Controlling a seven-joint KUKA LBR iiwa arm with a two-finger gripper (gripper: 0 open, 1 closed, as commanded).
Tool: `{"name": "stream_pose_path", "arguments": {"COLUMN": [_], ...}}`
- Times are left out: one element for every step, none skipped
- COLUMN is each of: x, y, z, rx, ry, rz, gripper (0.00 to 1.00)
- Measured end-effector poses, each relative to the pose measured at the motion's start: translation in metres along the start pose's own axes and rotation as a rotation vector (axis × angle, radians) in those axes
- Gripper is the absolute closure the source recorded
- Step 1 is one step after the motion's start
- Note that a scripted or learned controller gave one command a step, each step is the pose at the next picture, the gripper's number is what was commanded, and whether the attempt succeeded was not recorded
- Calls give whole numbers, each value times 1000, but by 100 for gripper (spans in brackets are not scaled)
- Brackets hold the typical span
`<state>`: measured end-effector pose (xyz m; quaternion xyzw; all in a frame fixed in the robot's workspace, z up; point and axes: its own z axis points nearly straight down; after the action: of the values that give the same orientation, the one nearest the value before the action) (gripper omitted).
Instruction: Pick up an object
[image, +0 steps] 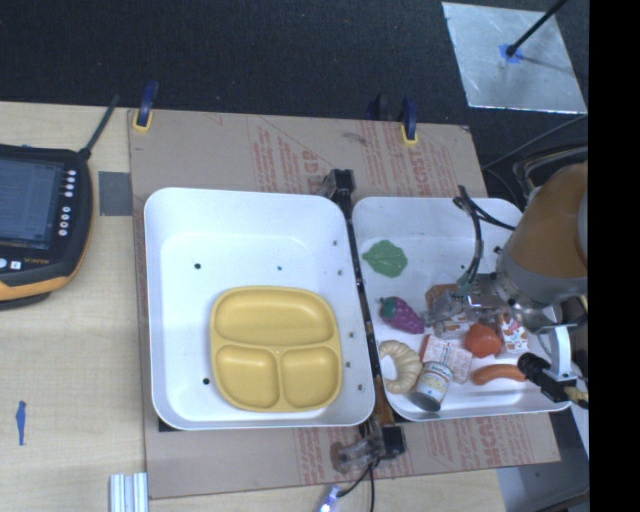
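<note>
The right white bin (420, 215) holds a green leaf-shaped piece (385, 258), a purple eggplant toy (402, 314), a tan pretzel-like ring (400, 365), a small can (432, 386) lying on its side, a red-and-white packet (447, 356), a red tomato (483, 340) and an orange sausage (497, 375). My gripper (462, 303) is low in this bin, just left of the tomato and right of the eggplant. The grey arm with its orange band (550, 235) covers the bin's right side.
The left white bin (200, 235) holds a yellow three-compartment tray (277, 348). Both bins rest on a cardboard sheet (260, 150). An orange-edged teach pendant (35, 220) lies at the far left of the bench. Cables run by the arm.
</note>
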<state>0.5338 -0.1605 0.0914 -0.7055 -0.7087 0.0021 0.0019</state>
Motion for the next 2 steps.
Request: {"name": "stream_pose_path", "arguments": {"x": [0, 40], "y": [0, 40], "z": [-10, -1], "rx": [2, -4], "ry": [-1, 0], "rz": [-6, -2], "gripper": [100, 100]}}
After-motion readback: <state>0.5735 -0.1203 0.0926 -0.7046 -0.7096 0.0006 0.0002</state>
